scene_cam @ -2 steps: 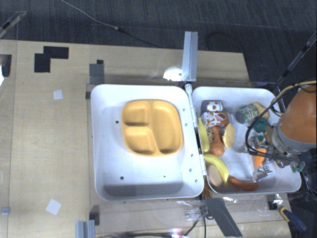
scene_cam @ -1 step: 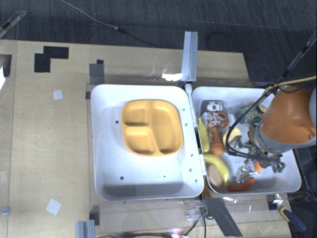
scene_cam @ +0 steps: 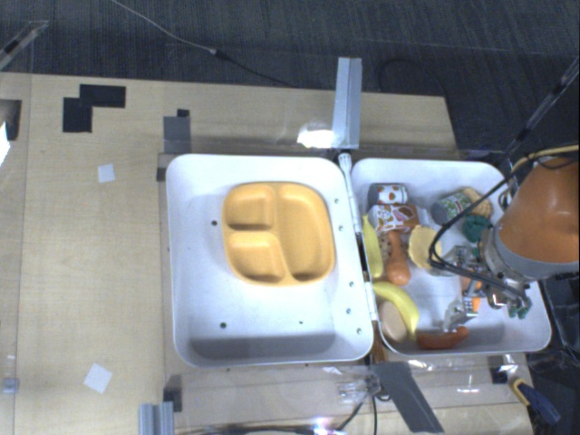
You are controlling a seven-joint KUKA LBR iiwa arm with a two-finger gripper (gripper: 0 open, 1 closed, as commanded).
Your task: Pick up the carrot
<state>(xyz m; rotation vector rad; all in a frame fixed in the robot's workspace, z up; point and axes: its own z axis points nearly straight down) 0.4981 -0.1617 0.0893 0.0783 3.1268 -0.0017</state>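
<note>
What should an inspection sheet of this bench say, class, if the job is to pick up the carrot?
Surface: wooden bench bearing a left bin and a right bin, both white.
Job's things: carrot, probably the orange stick lying in the right bin's left half, apart from the gripper.
Clutter: yellow plate in the left bin; banana, sausage and can in the right bin.
Grippers: gripper low over the right bin, right of the carrot.
Cables: black cable looping by the arm's wrist.
Surroundings: dark carpet; black tape marks on the bench.
</note>
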